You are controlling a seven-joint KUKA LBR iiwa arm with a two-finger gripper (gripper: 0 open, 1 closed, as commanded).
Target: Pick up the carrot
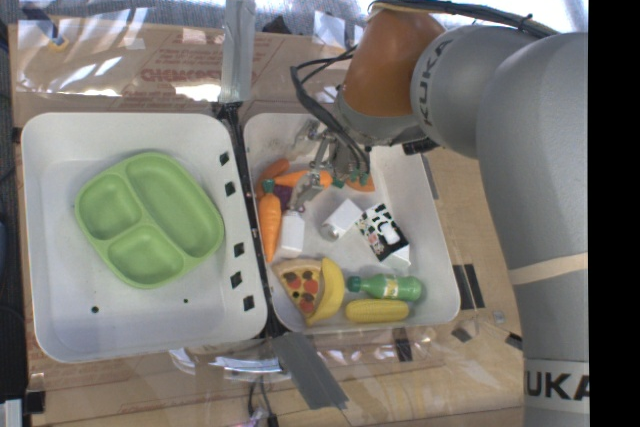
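Camera view, looking down at a slant: two shallow white bins are sitting side by side on a bench. The left bin point(50, 315) is holding a green divided plate point(148, 217). The right bin point(440, 265) is holding a jumble of toy food. The carrot point(270, 225) is lying lengthwise against this bin's left wall, orange, with its leafy end pointing toward the far side. Near it, toward the camera, a pizza slice point(300, 283), a banana point(332, 287), a green bottle point(388, 288) and a corn cob point(377, 311) are resting. A second orange piece point(300, 178) is lying just beyond the carrot.

The grey arm is reaching in from the right, its gripper point(322, 170) hanging over the far part of the right bin, just beside the carrot's top and not holding it. Whether the gripper is open or closed cannot be told among the clutter.

To grasp well, the gripper should probably be shifting left and nearer, centring over the carrot's thick middle, closing across its width and clear of the bin wall.
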